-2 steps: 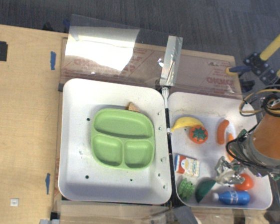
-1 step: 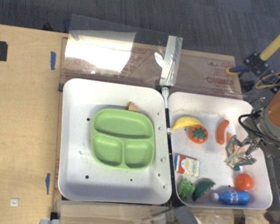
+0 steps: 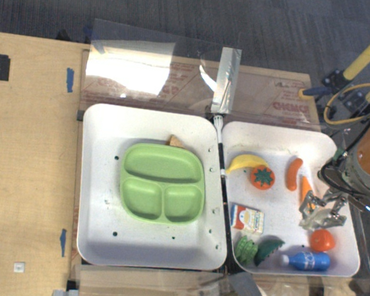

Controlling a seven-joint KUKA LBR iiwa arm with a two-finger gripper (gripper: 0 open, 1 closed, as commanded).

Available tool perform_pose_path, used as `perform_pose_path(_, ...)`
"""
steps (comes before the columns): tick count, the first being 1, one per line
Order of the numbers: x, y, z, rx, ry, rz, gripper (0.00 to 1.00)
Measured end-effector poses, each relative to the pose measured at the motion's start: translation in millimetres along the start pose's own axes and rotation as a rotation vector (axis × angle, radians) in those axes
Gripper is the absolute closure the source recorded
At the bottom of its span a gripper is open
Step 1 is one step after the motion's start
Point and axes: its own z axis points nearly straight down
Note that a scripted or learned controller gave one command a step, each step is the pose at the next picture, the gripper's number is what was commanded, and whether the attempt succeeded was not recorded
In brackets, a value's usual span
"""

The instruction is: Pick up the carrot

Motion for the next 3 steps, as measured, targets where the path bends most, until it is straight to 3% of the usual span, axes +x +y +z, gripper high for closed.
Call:
perform_pose_path(2,-5,-2,-21,0.009,-0.012,0.004,1.00)
perform_pose_path(3,29,-31,-139,0.006,0.000,-0.147,1.00)
